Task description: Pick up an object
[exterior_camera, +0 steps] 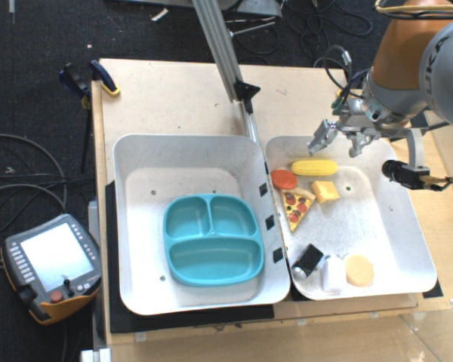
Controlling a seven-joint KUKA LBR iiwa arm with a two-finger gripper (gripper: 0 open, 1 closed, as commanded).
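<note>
- Here, the grey arm with its orange band reaches in from the right, and its two-finger gripper hangs over the far edge of the right-hand shallow white bin.
- The two metal fingers are spread apart, with nothing between them.
- Just below the gripper, apart from it, lies a yellow toy corn cob, lengthwise across the bin's far part.
- A round red toy tomato slice sits beside the cob's left end, close to the bin's left wall.
- A triangular toy pizza slice with red dots lies just in front of the tomato slice, point toward the viewer.
- A small yellow-orange cheese-like block rests just right of the pizza slice, below the cob.
- At the near edge of the same bin sit a small black block, a white cylindrical piece and a pale yellow round disc, side by side.
- The left-hand shallow white bin holds a turquoise plastic plate with three compartments.
- A grey metal pole slants down to the junction between the two bins.
- On the dark floor at the left lies a handheld control pendant with a pale screen.
</note>
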